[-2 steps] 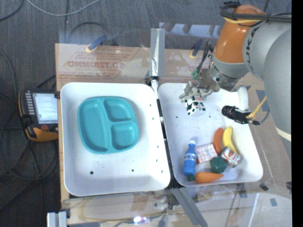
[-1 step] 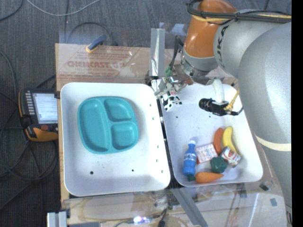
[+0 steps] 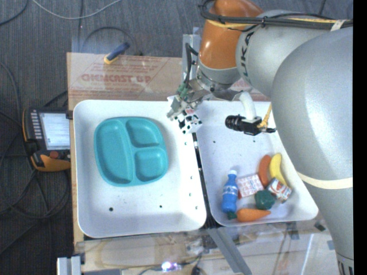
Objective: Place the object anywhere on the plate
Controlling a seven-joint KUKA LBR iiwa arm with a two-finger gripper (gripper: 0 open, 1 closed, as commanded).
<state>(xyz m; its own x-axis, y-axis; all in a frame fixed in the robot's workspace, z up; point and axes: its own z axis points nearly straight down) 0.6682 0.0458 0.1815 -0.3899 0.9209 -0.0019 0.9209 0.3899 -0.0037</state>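
1 end effector (image 3: 182,109) (fingers blurred) hovers beside the plate (image 3: 131,150).

The bench (image 3: 252,242) carries two white bins side by side: the left bin (image 3: 137,211) at centre-left of the frame, the right bin (image 3: 215,148) at centre-right. A cardboard sheet (image 3: 123,76) lies under their upper edges, in the upper left.

You had a blue bottle (image 3: 229,191), carrot (image 3: 253,215), banana (image 3: 278,169) and small carton (image 3: 249,185) clustered in the right bin's (image 3: 221,148) near corner; a handheld pendant (image 3: 46,137) lay left of the bench.
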